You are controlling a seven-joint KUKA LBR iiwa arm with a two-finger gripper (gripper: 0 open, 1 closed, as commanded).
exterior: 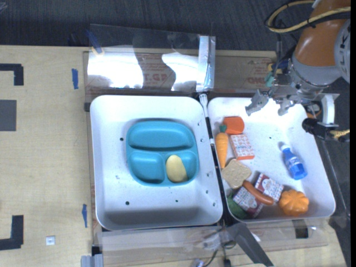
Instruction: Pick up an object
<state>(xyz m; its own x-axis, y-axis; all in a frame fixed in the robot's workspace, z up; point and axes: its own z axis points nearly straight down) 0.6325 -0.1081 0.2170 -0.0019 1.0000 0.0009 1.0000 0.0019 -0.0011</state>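
**A:** What sits in the left bin [105,149] on the worktop [39,149]?

**B:** A blue divided tray [153,138], with a yellow lemon [176,168] in its lower right compartment.

**A:** And the right bin [320,177]?

**B:** A carrot [222,148] lies along the left wall, long axis near vertical, green top toward the far edge. Just beside it are an orange block [234,124], a snack box [242,147], bread [237,173], a sausage [257,193], a pumpkin [293,202] and a blue bottle [293,163].

**A:** The end effector [271,104]?

**B:** Fingers spread, pinching nothing, above the bin's far edge.

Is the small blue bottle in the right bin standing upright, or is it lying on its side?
Lying on its side. The blue bottle shows its full length on the right bin floor, white cap toward the back.
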